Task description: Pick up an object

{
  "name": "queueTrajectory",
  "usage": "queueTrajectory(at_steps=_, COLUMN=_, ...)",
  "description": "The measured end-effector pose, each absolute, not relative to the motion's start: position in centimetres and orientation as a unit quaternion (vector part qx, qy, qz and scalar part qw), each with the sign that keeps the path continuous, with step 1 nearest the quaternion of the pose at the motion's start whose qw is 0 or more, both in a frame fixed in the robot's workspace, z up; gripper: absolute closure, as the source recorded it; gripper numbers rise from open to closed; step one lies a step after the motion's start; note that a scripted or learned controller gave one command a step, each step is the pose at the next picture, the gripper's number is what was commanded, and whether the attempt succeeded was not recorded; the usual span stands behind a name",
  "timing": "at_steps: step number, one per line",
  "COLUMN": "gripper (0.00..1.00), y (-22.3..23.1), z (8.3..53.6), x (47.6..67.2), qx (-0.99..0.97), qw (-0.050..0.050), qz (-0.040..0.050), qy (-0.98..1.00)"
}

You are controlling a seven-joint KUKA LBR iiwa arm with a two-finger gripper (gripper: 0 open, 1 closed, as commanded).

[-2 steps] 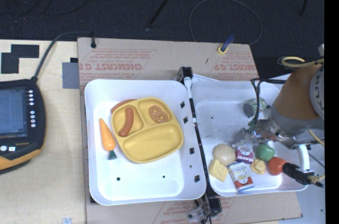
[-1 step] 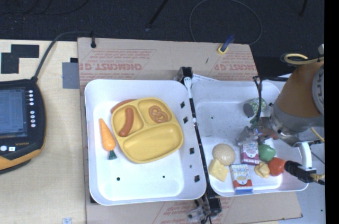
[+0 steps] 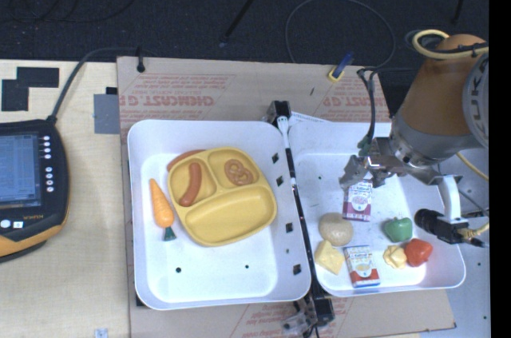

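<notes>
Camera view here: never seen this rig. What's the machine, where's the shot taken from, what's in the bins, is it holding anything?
You are looking down at a slant from one fixed camera above a bench. The grey and orange machine at the right is a robot arm; its grasping end, the pincer, hangs low over the right bin, right above a small pink-and-white carton. I cannot tell whether it holds the carton.

The right bin also has a potato, a yellow cheese wedge, a second small carton, a green pepper, a red tomato-like piece and a small yellow piece.

The left bin holds a yellow divided plate with a sausage and a pretzel in its compartments, and a carrot beside it. At far left lies the arm's control tablet.
</notes>
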State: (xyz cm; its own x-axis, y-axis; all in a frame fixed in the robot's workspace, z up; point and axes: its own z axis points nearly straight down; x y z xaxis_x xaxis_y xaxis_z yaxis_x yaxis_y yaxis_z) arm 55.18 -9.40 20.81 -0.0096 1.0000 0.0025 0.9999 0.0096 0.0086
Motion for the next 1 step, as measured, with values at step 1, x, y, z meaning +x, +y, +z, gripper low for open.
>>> queueTrajectory(at_steps=1, gripper=1.00, y=-3.28, z=24.35, x=52.69, qx=0.705, qw=-0.001, qz=0.0008, qy=0.709)
